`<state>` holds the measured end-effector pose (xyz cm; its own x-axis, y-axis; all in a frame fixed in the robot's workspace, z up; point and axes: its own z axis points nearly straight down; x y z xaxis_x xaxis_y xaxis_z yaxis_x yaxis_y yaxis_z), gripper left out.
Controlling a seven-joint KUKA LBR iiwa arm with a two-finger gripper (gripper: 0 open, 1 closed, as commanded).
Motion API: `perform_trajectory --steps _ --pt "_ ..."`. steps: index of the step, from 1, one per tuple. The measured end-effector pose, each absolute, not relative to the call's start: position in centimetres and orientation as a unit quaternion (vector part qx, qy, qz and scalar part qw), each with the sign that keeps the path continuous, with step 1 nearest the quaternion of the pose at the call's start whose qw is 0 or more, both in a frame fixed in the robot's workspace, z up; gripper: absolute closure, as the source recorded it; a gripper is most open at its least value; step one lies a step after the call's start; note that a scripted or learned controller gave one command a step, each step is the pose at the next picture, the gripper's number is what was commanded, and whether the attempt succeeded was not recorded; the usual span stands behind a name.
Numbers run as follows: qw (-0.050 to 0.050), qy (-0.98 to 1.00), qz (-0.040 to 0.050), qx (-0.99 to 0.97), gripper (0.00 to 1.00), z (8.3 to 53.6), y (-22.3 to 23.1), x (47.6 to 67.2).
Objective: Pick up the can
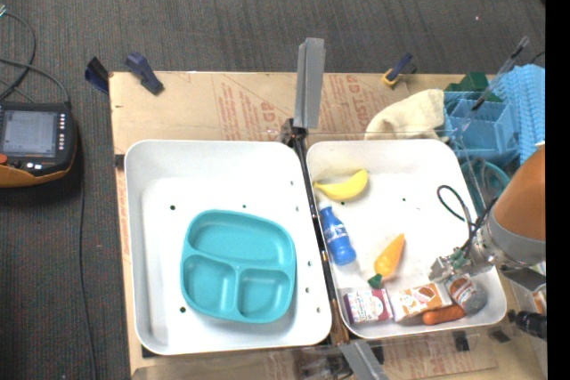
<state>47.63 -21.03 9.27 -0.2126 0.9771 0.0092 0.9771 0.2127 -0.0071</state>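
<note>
Can (467,293) lies on its side in the right bin's near right corner, not yet lifted, with the grasp left to be made. Two white bins sit side by side on the desk (214,107). The left bin (151,182) carries a teal tray (239,266). The right bin (401,157) holds a banana (343,185) toward its far left, a blue bottle (337,235) along the left wall, an orange carrot-like toy (389,256) mid-bin, and small cartons (394,303) by the near wall. The arm (524,214) reaches in from the right; its gripper (450,266) hangs just above the can, and whether it is apart or together cannot be told.
</note>
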Motion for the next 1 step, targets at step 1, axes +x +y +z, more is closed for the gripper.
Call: perform_trajectory --steps 1 --pt "0.002 -0.741 0.0010 -0.671 1.00 23.36 -20.44 51.83"
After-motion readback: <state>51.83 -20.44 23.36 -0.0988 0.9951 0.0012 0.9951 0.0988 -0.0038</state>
